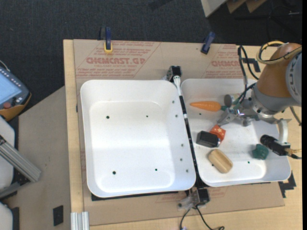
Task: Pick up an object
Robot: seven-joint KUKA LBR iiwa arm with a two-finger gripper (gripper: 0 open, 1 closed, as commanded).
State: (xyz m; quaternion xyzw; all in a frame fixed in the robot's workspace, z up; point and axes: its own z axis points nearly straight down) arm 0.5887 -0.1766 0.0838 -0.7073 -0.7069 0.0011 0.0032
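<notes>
The gripper (pixel 226 109) hangs low at the far side of the right bin (pixel 247 174). Its fingers look spread apart, one on each side of the thick right end of the orange carrot (pixel 205 106), which lies flat pointing left and is not yet clamped.

The likeliest failure is a slip. The carrot tapers and looks smooth, and a bite at its very end could squeeze it out leftward toward the wall between the bins, or let it swing down on lifting. A fingertip landing on top of it would only push it away.

Nearer in the same bin lie a black block (pixel 207 138) touching a small red piece (pixel 218 132), a tan roll (pixel 220 161) and a green lump (pixel 260 151). All sit apart from the carrot and block nothing. The left bin (pixel 129 138) shares the counter (pixel 72 128).
</notes>
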